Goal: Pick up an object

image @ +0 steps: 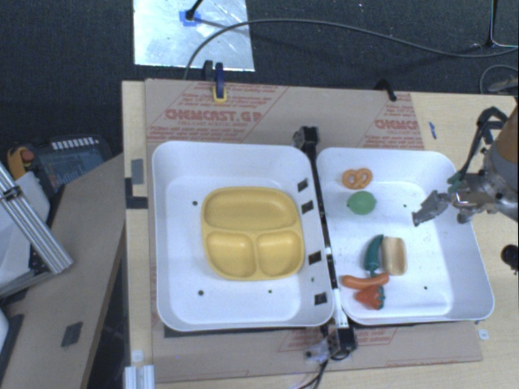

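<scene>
Gripper sits over the right bin's far side, nothing between its fingers; whether they are spread or pressed together I cannot tell. Nearest candidates: green ball to its left, pretzel just beyond that. Bun, teal piece and orange bits crowd together lower left. Best bet looks like the ball: isolated, clear approach. Centre over it, descend straight, close gently since round things may roll.

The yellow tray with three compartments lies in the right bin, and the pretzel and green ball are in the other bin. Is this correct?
Not quite. The camera view shows the yellow tray in the left bin; the pretzel and green ball are in the right bin.
</scene>
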